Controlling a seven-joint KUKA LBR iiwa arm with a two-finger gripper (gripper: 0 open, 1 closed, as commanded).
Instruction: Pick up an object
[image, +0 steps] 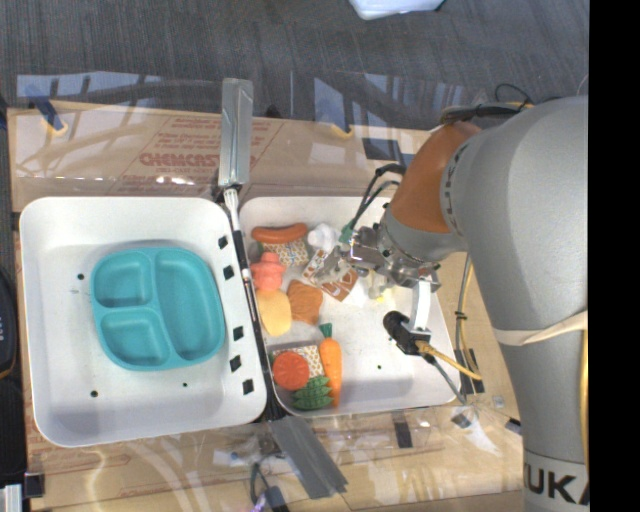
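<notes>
"KUKA" stands on the arm's base (553, 487); "CHEMCAST" on the protective film (180, 158).

The left bin (40, 330) is white, and the divided tray (157, 306) in it is turquoise. Right of that tray, the second bin (400, 380) is white too. In it, farthest from the tray's near corner, lies a reddish-brown sausage (281, 234); a pale yellow lemon (275, 314) and a tan bread slice (305, 300) sit closer. A red-orange tomato (291, 370), an orange carrot (330, 365) and a green vegetable (312, 393) follow. The arm (520, 200) is grey, banded orange.
</notes>
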